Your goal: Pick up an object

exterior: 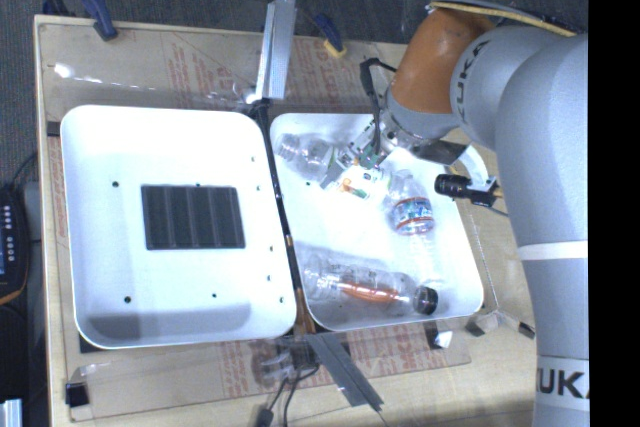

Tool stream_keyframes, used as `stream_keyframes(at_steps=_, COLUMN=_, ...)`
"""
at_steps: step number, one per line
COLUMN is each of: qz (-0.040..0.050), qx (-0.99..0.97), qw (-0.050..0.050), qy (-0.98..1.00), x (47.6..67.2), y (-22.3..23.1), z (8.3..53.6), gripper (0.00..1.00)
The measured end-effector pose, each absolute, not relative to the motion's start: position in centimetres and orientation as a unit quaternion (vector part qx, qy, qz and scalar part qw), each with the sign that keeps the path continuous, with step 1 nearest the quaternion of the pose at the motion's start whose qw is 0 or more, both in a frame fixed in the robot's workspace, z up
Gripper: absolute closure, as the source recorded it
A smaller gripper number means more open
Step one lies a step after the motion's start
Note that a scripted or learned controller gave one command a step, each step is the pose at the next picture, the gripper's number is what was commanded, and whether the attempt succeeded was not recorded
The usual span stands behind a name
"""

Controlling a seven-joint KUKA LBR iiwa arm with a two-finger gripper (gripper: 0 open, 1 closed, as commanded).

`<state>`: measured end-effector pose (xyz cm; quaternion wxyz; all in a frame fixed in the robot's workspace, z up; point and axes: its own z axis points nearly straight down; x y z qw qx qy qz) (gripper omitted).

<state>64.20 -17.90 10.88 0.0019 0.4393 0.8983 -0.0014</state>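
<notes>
My gripper (pixel 352 162) is low in the right bin (pixel 462 260), near its far middle, under the orange-banded wrist. Its tips sit among clutter, right beside a small clear bottle (pixel 303 155) to the left and a small white and orange item (pixel 358 183) just below. A clear water bottle with a blue label (pixel 410 208) lies to the right of the tips. Along the bin's near side lies a long clear bottle with an orange core and a black cap (pixel 365 286). Nothing shows plainly between the fingers.
The left bin (pixel 100 175) holds a dark ribbed rectangle (pixel 192 216). A metal divider post (pixel 275 50) stands at the far edge between the bins. Blue clamps (pixel 98 13) sit at the bench's far left. The arm's grey body (pixel 540 165) covers the right side.
</notes>
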Motion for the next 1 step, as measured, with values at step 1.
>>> stream_keyframes(at_steps=1, qz=-0.0001, qx=0.414, qw=0.000, qy=0.910, x=62.88, y=-14.04, z=18.52, gripper=1.00)
